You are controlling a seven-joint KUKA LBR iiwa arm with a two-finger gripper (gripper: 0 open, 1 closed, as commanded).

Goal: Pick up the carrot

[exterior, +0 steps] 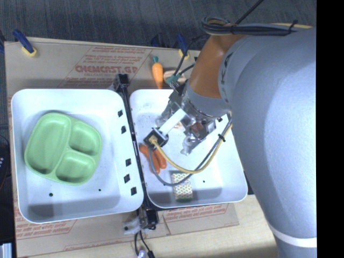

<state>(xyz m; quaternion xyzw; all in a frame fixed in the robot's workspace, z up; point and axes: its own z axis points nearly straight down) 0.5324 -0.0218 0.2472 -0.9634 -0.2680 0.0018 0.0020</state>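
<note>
As a carrot (156, 74) rests on printed cardboard (70, 63), carpet (80, 9) lies beyond.

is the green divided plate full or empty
Empty: all three compartments of the green plate show bare green. It lies flat in the left bin.

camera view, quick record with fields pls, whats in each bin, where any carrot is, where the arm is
left bin: green divided plate
right bin: carrot by its left wall; small patterned block toward the view's bottom
outside the bins: second carrot on the cardboard just beyond the right bin
arm: reaches in from the view's right, over the right bin
carrot state: lying in the bin, not lifted
</note>
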